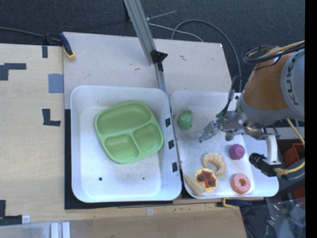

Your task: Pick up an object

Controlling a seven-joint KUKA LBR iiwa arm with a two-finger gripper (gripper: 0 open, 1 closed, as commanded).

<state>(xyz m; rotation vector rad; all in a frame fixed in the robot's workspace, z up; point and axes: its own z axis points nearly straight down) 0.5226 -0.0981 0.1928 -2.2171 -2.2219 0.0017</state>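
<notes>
**Arm over the right bin, food toys spread below it**

Nearest the camera is the grey robot arm with its orange band, which rises above the bench at the right and reaches left over the right-hand bin. Its end effector hangs over bare white floor in the middle of that bin, with nothing between its fingers; whether they stand wide or narrow cannot be told from this angle.

The pale counter carries two shallow white bins side by side. The left white bin holds a light green plastic tray with three compartments, lying flat and slightly turned, in the upper middle of the bin. The right white bin holds the small things.

A tan croissant-shaped toy lies below the end effector. Just beneath it, touching, is a round yellow tart with red topping. A pink ring doughnut sits to the right of the tart, near the bin's lower edge. A round green vegetable-like toy rests by the bin's left wall, left of the end effector. A small purple rounded toy lies right of the croissant.
</notes>
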